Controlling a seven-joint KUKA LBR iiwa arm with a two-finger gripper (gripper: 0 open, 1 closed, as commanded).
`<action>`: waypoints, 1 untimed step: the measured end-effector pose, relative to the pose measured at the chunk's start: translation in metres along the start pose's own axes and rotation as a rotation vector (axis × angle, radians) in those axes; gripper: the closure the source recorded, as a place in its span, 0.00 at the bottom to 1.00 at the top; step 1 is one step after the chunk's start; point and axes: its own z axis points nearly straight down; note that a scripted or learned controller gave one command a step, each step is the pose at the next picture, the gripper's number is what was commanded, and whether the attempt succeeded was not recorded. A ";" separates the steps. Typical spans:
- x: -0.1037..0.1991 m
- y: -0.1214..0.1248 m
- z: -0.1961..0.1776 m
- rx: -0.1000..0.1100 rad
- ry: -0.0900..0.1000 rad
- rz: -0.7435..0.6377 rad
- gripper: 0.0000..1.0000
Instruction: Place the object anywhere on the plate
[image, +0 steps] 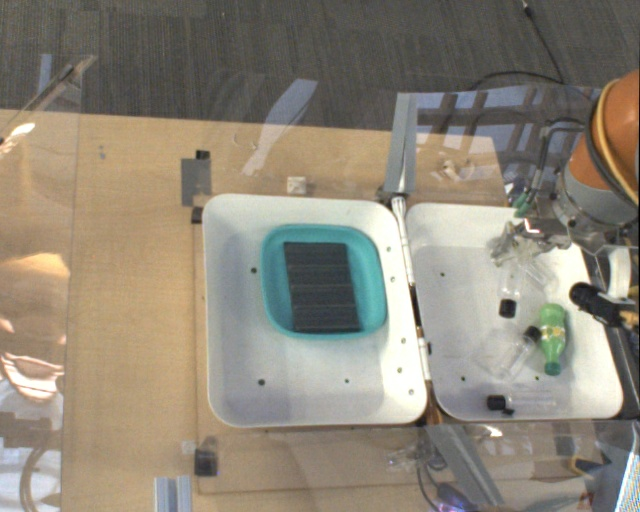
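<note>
In the left bin (230, 390) a plate (370, 300) carries a ridged pad (320, 288), while the right bin (450, 390) holds a bottle (551, 338) beside several clear containers (508, 355), with my gripper (522, 240) over its far edge.

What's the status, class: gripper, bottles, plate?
Gripper over right bin's far end, grip unclear. Green bottle and clear bottles lying in right bin. Teal plate in left bin, dark pad on it.

I'm looking at a robotics lab: a wooden bench (120, 330) on grey carpet (250, 50), clear guard panels (40, 250), two fixed white bins (230, 390), loose cables (520, 80).
</note>
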 end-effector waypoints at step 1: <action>0.000 0.000 0.000 0.000 0.000 0.000 0.00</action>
